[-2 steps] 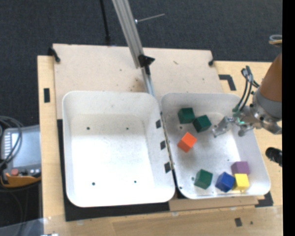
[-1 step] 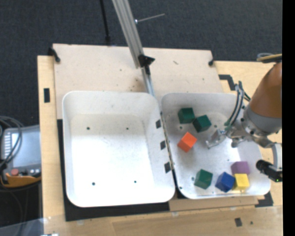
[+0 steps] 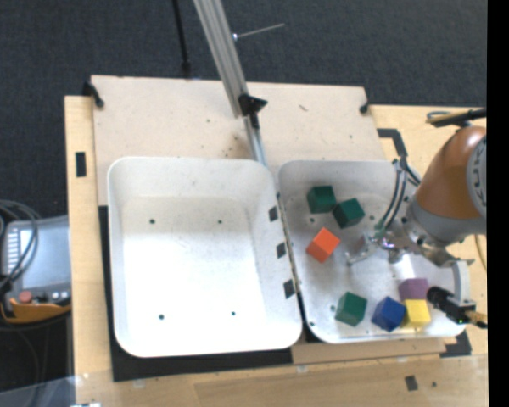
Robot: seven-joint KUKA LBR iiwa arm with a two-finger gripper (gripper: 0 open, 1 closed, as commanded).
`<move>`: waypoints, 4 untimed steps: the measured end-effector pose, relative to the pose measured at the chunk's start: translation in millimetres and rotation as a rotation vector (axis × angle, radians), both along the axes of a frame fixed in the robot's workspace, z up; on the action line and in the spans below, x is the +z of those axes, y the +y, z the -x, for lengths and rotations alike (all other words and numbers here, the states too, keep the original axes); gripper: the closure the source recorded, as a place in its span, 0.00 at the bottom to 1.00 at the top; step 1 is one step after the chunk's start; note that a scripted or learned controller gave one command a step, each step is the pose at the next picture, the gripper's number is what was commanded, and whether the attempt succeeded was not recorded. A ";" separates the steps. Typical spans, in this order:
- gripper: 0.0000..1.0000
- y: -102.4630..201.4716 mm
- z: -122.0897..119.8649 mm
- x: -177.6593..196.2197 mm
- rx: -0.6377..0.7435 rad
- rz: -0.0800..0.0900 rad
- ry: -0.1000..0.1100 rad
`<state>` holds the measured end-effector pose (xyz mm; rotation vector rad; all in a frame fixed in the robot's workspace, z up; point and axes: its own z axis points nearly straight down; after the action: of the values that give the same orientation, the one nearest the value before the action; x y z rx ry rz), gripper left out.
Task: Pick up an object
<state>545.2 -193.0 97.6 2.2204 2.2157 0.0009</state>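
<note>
1. My metal claw (image 3: 362, 251) hangs inside the right bin (image 3: 322, 175); whether its grip is wide or narrow, I cannot tell.
2. Orange cube (image 3: 323, 244) lies just beside it, smooth-faced.
3. Green cubes (image 3: 321, 198) sit near.

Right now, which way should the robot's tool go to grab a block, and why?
Probably a small shift toward the left bin and down onto the orange block. The tool hangs in the right bin just beside it, and that block lies alone, apart from the two green blocks behind it. The purple, yellow and blue blocks are bunched together, so harder to grip.
</note>
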 end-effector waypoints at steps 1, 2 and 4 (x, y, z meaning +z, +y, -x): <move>1.00 -1.0 -1.2 12.4 -0.006 0.000 -0.004; 1.00 -6.2 -0.9 56.6 -0.005 0.000 -0.002; 1.00 0.4 -9.1 114.2 0.008 -0.002 0.001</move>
<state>554.3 -192.6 211.8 2.2131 2.2258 0.0016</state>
